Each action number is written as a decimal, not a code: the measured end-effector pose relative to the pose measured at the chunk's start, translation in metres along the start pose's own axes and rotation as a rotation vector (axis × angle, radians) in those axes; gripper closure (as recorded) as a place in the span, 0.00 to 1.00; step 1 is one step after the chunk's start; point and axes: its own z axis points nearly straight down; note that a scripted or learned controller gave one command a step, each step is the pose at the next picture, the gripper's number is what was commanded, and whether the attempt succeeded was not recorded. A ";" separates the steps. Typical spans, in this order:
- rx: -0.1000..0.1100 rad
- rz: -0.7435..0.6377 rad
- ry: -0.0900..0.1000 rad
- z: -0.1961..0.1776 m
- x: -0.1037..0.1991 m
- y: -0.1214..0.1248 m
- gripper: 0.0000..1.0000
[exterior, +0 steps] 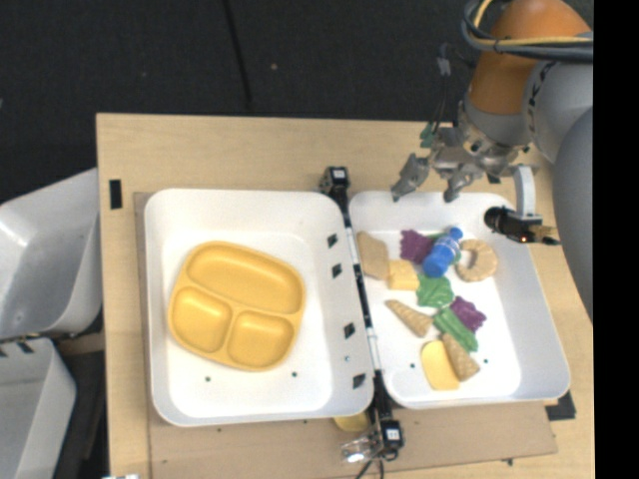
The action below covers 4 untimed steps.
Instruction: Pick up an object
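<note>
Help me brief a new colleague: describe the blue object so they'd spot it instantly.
Look in the right bin, at the far end of the toy pile. The blue bottle lies tilted between a purple piece and a tan ring. It is the pile's one blue item, with a white cap.

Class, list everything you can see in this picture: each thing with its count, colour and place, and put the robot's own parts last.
Wooden bench top: 1, tan, under both bins.
Shallow plastic bin: 1, white, left side.
Shallow plastic bin: 1, white, right side.
Three-compartment plastic plate: 1, yellow, in the left bin.
Small plastic bottle: 1, blue with a white cap, right bin, far end of the pile.
Ring-shaped toy: 1, beige, right of the bottle.
Purple toy pieces: 2, one left of the bottle, one lower in the pile.
Green toy pieces: 2, middle of the pile.
Yellow block: 1, near end of the pile.
Tan wedge pieces: several, across the pile.
Robot arm: 1, grey with an orange band, upper right.
Claw: 1, dark grey, open, above the right bin's far edge.
</note>
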 end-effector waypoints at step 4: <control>0.004 -0.003 -0.002 -0.018 0.063 -0.047 1.00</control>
